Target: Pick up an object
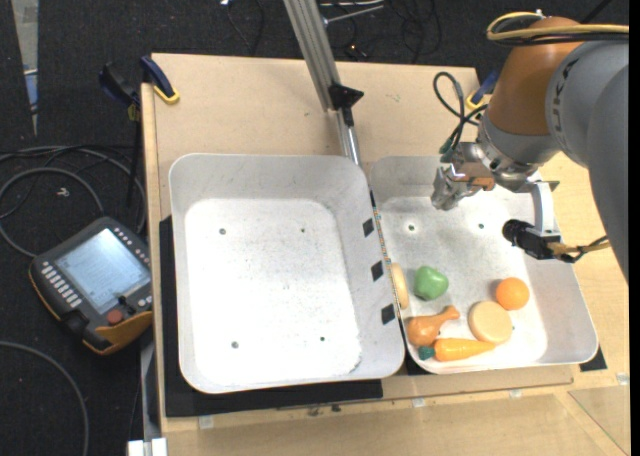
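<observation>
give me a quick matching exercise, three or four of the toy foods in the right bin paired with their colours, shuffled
Things:
1. pepper
2. round fruit
3. flat disc
4. carrot

Descriptions:
A. pale cream
B. green
C. orange, long and pointed
D. orange, round like a ball

Pairs: 1-B, 2-D, 3-A, 4-C

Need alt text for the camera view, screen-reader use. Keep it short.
A grey and orange robot arm holds its end effector above the back of the right white bin, clear of the toy food at the front: a green pepper, an orange, a carrot and a chicken drumstick. The left bin lies beside it.
</observation>
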### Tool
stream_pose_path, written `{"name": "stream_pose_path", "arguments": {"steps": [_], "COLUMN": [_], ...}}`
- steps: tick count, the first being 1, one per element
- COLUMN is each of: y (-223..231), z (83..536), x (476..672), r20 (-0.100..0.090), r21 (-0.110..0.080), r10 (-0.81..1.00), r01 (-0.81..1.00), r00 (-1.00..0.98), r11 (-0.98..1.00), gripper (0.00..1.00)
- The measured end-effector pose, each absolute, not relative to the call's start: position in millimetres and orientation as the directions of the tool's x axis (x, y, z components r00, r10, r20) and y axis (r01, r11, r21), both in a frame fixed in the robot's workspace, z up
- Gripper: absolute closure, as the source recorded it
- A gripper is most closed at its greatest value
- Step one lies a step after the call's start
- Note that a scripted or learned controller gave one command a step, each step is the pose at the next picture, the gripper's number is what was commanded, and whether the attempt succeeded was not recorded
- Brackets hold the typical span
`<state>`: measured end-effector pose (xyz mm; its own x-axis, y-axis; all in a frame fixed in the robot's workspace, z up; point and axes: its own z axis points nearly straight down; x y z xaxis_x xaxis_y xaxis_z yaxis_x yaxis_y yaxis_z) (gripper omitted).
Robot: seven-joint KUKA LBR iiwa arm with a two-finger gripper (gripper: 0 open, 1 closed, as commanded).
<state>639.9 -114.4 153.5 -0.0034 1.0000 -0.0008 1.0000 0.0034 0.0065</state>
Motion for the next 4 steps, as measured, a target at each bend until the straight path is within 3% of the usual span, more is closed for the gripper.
{"name": "stream_pose_path", "arguments": {"steps": [2, 4], "y": [-105.2, -2.9], "z": [257.7, 254.3], "x": [638.3, 632.5], "r20": [-0.001, 0.002], "r21": [0.008, -0.001], "r10": [1.000, 1.000], "r01": [1.000, 1.000], "r00": [-0.004, -0.007], "r11": [0.004, 0.007], "gripper": [1.00, 1.00]}}
